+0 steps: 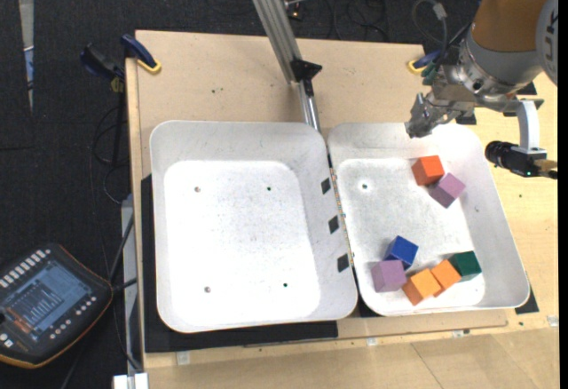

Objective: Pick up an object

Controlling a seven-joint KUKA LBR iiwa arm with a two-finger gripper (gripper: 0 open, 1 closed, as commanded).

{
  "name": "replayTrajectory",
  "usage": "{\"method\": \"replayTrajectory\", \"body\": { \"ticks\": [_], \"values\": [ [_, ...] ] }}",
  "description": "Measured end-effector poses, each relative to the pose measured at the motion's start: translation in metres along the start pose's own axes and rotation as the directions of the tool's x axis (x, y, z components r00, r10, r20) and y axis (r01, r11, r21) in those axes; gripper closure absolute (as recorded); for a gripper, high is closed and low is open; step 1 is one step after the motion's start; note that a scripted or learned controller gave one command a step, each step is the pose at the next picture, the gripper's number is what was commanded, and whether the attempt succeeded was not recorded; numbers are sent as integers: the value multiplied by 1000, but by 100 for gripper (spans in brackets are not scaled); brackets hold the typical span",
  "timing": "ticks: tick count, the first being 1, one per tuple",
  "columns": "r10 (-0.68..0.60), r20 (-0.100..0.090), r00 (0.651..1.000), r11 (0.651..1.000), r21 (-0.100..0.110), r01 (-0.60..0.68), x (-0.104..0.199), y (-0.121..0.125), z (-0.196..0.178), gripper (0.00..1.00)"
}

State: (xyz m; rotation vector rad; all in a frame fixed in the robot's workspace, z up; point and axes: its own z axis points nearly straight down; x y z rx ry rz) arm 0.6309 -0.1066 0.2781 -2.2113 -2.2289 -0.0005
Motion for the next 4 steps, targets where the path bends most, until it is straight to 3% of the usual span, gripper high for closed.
{"method": "replayTrajectory", "body": {
  "ticks": [2,4],
  "values": [
    [-1,0,1000,1000,0,1,97,-24,6,100],
    [0,0,1000,1000,1,0,189,-49,34,100]
  ]
}}
